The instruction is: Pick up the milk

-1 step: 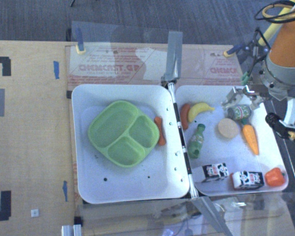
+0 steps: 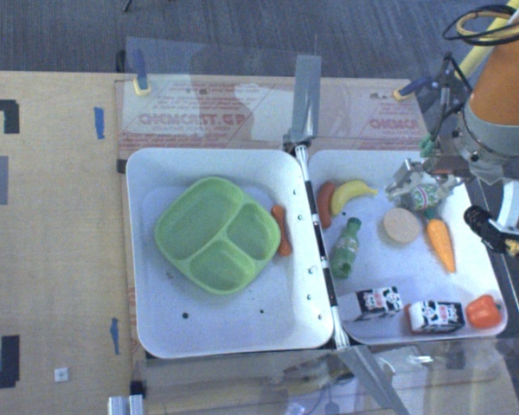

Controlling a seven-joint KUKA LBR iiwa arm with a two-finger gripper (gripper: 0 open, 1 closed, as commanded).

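Two shallow white bins sit side by side on the bench [image 2: 52,232], and we see the left bin [image 2: 156,335] carrying a green divided plate [image 2: 218,233] near its middle, with a small orange piece [image 2: 281,229] just beside the plate toward the edge shared with the right bin [image 2: 480,331]. Along the right bin's near edge we find two milk cartons with black and white cow patches: one milk carton [image 2: 379,301] lies toward the near left corner, and a second milk carton [image 2: 435,316] lies just beside a red tomato [image 2: 483,310] at the near right corner. Farther back in that bin we see a green bottle [image 2: 345,247], a yellow banana [image 2: 353,192] touching a red-orange piece [image 2: 326,201], a tan round disc [image 2: 401,226] and a carrot [image 2: 441,244]. We see the pincer [image 2: 418,180] low over the far right part of the right bin, above a small greenish can [image 2: 424,198], well apart from both cartons; we cannot tell whether it is spread or pressed together
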